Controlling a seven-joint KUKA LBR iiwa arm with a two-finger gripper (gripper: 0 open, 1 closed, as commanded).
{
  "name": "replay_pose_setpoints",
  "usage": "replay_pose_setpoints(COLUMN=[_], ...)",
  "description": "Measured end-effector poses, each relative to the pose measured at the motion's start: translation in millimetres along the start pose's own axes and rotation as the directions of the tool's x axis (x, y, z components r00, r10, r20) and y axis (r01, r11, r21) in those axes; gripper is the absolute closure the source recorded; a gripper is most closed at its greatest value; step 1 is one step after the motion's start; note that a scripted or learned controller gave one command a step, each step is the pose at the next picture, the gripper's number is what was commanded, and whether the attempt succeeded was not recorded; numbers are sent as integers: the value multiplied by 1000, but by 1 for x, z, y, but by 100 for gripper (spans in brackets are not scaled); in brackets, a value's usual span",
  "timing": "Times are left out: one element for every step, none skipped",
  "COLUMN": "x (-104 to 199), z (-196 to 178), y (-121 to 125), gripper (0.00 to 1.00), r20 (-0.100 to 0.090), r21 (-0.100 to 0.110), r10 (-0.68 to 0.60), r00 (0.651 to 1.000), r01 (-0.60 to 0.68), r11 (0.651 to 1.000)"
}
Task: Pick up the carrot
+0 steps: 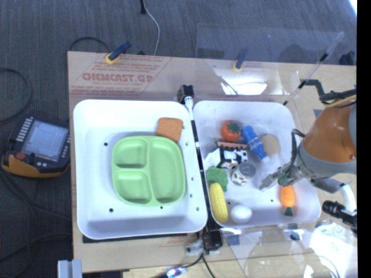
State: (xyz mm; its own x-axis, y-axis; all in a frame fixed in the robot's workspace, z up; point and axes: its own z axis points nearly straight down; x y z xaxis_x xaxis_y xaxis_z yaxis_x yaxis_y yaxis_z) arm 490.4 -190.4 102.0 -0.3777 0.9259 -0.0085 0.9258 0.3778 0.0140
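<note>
We see the gripper (277, 180) beside the carrot (287, 197), though we cannot tell its state; sitting off-center, it may nudge the carrot against the bin wall (313, 210).

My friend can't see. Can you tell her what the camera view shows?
A robot gripper reaches into the right bin, right beside an orange carrot lying near toy corn, an egg and a tomato. The left bin holds a green tray and a piece of bread.
</note>
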Motion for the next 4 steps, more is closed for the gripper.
replay_pose_setpoints(x=[1,1,140,79], z=[-8,-17,-89,-179], y=[0,0,53,30], gripper=[100,100,100,100], r20=[-1,-1,-12,-6], r21=[1,2,9,9], r10=[1,1,-98,-303], r00=[1000,1000,995,953], r01=[-1,-1,98,303], r11=[1000,1000,995,953])
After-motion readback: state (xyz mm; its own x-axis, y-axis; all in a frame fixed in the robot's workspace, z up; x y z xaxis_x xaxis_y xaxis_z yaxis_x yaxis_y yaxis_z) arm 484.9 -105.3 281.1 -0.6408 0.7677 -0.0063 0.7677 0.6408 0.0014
